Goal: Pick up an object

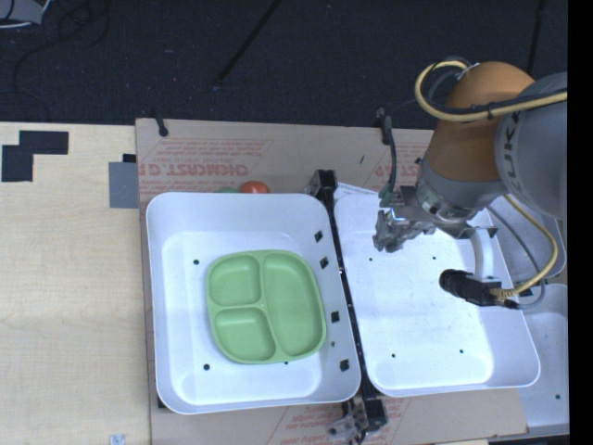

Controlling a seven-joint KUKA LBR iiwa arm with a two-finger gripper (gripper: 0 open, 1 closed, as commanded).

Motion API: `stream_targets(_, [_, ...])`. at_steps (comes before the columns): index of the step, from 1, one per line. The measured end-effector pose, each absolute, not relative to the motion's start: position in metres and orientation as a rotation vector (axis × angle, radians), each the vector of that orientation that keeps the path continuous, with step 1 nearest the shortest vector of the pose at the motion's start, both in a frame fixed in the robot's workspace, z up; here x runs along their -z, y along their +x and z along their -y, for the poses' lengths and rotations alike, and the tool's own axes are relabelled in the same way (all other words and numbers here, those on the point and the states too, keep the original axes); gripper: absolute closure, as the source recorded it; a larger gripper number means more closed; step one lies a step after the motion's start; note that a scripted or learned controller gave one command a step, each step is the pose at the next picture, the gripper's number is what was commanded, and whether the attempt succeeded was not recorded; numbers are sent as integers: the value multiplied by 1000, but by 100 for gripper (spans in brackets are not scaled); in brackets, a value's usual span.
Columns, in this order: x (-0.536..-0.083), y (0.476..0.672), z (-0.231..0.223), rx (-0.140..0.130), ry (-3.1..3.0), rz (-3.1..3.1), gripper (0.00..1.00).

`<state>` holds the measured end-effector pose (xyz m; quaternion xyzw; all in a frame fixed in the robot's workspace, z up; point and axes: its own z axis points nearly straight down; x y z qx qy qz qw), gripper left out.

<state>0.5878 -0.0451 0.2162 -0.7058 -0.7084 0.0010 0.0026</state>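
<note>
Glossy green three-compartment plate (266,306), rounded corners; metal hand (394,232), perhaps empty.

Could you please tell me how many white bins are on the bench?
2. The left bin holds a green divided plate; the right bin lies beside it, under the gripper.

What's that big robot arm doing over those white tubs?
It is trying to pick something up. The grey and orange arm reaches in from the right, and its gripper hangs over the right bin, near that bin's far left corner. Nothing can be seen between its fingers. A green divided plate lies flat in the left bin, untouched. Something small and red sits just behind the left bin.
</note>
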Motion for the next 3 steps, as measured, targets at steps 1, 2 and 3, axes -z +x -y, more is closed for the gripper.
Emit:
stream_targets(1, [-211, 573, 3, -5, -2214, 2221, 100])
stream_targets(2, [-203, 563, -47, -5, -2214, 2222, 100])
stream_targets(3, [-203, 544, -89, -6, -2214, 2221, 100])
